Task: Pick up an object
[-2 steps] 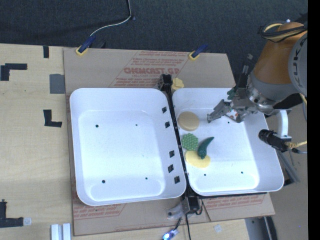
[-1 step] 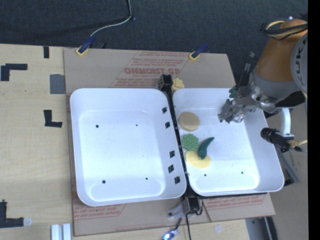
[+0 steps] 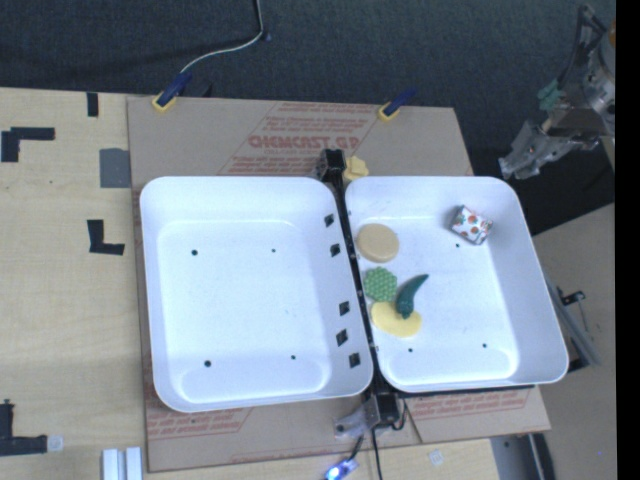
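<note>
A: Gripper status?
B: At 2 o'clock, off the right white plastic bin. Finger spread: cannot tell. Nothing seen held.
A: Objects?
B: Small patterned cube at the bin's 1 o'clock; tan round disc at 10.

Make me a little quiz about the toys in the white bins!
1. True or false: the tan disc lies in the right bin.
2. Which thing sits apart near the right bin's far corner?
A. patterned cube
B. green round piece
C. yellow piece
3. Fill in: the teal piece lies partly over the ____ piece.

Key: 1 true; 2 A; 3 yellow.
</note>
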Robot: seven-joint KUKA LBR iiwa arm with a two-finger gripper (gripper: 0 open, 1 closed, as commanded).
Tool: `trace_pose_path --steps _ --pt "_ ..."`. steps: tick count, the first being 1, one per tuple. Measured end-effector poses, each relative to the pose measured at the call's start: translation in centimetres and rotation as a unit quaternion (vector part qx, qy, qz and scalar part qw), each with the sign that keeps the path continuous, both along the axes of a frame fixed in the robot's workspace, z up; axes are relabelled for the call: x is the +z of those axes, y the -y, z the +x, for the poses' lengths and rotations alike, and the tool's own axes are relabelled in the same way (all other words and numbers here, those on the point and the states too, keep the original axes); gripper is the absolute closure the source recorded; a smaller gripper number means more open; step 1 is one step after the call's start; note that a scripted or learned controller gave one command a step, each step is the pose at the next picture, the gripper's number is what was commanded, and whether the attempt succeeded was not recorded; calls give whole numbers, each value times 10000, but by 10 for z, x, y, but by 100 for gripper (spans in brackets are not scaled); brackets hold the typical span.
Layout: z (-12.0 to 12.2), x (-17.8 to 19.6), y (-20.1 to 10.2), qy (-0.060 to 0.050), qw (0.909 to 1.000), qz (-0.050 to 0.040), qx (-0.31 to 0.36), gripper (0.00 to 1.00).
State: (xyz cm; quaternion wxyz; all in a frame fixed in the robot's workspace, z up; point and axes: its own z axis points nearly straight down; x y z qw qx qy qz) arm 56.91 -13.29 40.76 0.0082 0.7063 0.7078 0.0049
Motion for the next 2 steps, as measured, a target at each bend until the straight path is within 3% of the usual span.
trace_pose_path --steps 1,2 --pt "2 103 -2 -27 10000 6 2 100" --pt "-72 118 -6 -86 10000 24 -5 100"
